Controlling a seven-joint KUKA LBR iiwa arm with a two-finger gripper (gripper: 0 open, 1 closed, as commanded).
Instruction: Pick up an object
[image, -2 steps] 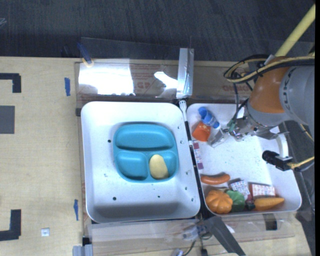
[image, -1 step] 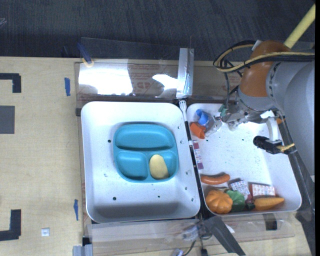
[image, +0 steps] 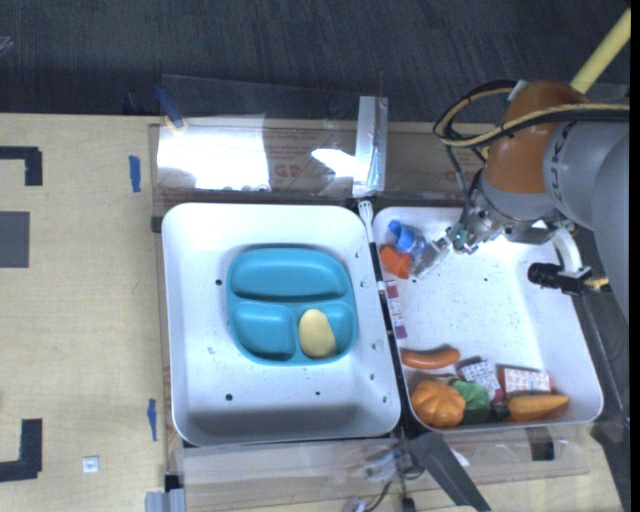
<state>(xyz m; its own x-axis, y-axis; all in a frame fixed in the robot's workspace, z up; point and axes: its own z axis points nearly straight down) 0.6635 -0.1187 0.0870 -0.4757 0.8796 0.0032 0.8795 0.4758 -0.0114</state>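
Gripper (image: 432, 253), grip state unclear, hovers upper right beside small blue-and-orange toy (image: 398, 250): probably light, rigid, slippery; grasp across its middle.

No legible text. Faint reddish print on the clear panel (image: 290, 165) and patterned markings on the small packet (image: 524, 380) in the right bin (image: 480, 300) are too blurred to read.

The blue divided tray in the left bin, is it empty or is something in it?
Not empty. The blue divided tray holds one yellow egg-shaped object, lying in its lower right compartment; the other compartments look bare.
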